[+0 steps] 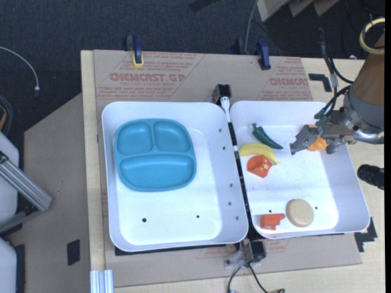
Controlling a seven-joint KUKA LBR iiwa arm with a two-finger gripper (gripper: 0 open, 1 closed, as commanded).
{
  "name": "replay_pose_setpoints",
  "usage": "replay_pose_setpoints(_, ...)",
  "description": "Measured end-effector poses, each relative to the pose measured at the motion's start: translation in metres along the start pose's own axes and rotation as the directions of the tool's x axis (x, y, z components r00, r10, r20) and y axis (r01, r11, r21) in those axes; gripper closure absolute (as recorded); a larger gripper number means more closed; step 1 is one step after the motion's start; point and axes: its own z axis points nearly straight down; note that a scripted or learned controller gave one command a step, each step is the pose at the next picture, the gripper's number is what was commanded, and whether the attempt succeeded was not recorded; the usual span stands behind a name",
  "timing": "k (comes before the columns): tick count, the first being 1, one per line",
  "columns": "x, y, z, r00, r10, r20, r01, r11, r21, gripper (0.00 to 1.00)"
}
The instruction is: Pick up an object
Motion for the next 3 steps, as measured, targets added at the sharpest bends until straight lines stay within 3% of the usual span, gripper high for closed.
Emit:
replay_pose_setpoints(1,0.000,0.002,-0.005,1.000,-0.003,0.002,0.003,1.000,-0.011,0.00)
replay_pose_setpoints(3,0.003,-0.001,0.102,1.000,-0.002,0.000,0.002,1.000,-0.004,0.00)
